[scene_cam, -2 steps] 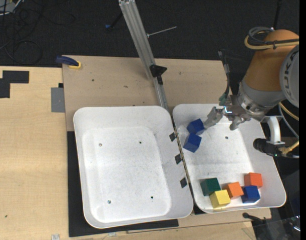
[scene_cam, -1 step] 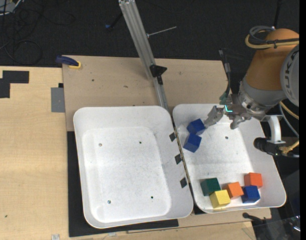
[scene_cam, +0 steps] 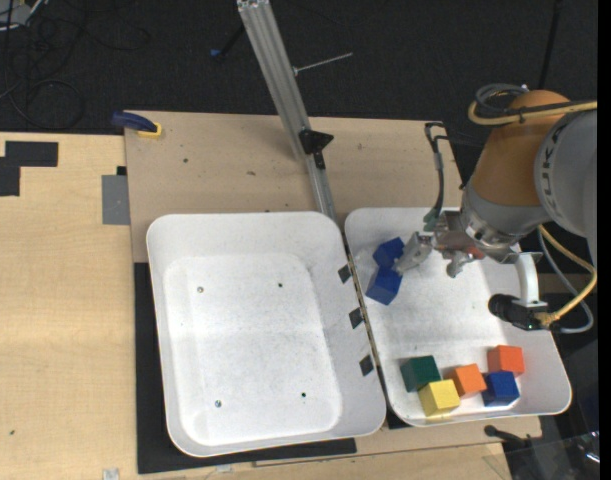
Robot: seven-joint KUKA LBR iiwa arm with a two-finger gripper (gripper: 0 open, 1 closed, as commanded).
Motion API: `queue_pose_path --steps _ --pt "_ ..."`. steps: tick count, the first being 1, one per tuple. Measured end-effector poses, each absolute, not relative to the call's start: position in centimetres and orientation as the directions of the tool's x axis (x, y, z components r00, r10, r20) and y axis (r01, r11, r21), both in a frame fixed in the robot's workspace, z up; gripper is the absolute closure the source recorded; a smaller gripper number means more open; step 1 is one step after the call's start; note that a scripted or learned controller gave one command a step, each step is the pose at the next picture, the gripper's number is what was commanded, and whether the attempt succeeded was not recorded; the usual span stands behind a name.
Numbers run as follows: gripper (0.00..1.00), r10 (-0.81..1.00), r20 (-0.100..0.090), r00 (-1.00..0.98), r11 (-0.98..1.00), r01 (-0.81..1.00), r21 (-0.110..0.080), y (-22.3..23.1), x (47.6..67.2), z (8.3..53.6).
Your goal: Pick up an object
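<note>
Gripper [scene_cam: 422, 251] over right bin [scene_cam: 545, 393], finger state unclear, beside two blue blocks [scene_cam: 386, 270]. Matte cubes clustered near corner: green [scene_cam: 419, 371], yellow [scene_cam: 440, 396], orange [scene_cam: 469, 378], red [scene_cam: 506, 358], blue [scene_cam: 501, 387]. Wooden bench [scene_cam: 55, 298].

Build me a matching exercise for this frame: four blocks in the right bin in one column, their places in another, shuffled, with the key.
Things
1. dark blue block
2. green block
3. yellow block
4. red block

Places
A. farthest right of the near cluster
B. near the divider between the bins, apart from the cluster
C. nearest the bin's front rim
D. left end of the cluster, just behind the yellow one

Pairs: 1-B, 2-D, 3-C, 4-A
</note>
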State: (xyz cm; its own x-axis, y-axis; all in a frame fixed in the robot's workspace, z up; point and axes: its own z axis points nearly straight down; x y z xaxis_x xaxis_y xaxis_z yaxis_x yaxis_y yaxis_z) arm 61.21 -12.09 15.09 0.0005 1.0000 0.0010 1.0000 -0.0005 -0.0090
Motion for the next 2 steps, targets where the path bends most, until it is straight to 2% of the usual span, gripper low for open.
queue_pose_path --steps 1,2 --pt "0.00 1.000 -0.001 -0.001 0.001 1.000 0.003 -12.7 61.6 11.3" --pt "0.00 1.000 0.000 0.002 -0.002 1.000 -0.003 -12.7 61.6 9.1"
